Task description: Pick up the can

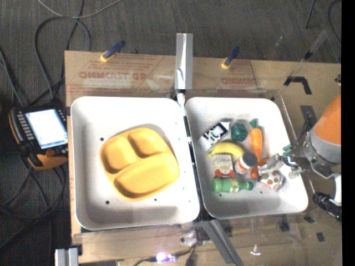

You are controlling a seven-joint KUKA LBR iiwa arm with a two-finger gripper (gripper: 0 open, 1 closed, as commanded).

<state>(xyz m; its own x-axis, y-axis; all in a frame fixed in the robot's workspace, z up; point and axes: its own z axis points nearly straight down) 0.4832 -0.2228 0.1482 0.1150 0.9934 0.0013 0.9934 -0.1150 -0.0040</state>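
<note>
Two white bins were seen from above. A yellow divided tray (140, 162) was held in the left bin (83, 148); the can (222, 164) and toy foods were clustered in the right bin (277, 204).

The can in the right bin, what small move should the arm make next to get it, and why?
Probably shift the gripper a little toward the bin's middle, over the can. It sits at the right bin edge, apart from the can, which lies between the banana and green bottle.
</note>
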